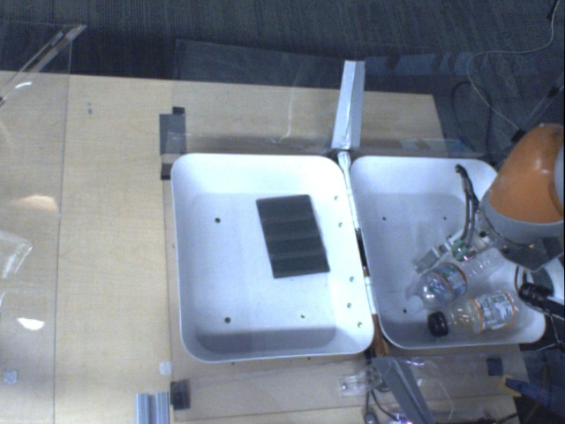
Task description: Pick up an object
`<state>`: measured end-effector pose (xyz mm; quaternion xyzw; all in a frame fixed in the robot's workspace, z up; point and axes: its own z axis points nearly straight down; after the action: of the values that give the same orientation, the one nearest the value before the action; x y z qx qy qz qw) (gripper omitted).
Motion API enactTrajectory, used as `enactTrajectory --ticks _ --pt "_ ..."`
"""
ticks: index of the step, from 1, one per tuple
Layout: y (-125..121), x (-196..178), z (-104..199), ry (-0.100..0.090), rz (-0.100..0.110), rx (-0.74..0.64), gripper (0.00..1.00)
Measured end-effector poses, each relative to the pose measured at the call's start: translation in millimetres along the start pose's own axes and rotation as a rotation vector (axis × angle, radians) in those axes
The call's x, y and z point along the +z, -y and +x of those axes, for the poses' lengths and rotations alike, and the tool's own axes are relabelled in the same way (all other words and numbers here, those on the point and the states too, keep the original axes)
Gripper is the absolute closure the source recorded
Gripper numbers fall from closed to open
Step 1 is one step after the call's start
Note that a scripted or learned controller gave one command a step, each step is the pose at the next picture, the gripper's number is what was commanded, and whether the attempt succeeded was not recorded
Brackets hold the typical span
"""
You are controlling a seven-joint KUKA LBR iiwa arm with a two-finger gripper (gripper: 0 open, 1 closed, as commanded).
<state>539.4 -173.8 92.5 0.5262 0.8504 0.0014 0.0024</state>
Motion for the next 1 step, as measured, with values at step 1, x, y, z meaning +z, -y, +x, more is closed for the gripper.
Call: enactTrajectory --ticks 1 --pt "45.5 1.6 4.0 0.009 -0.019 0.242 0.0"
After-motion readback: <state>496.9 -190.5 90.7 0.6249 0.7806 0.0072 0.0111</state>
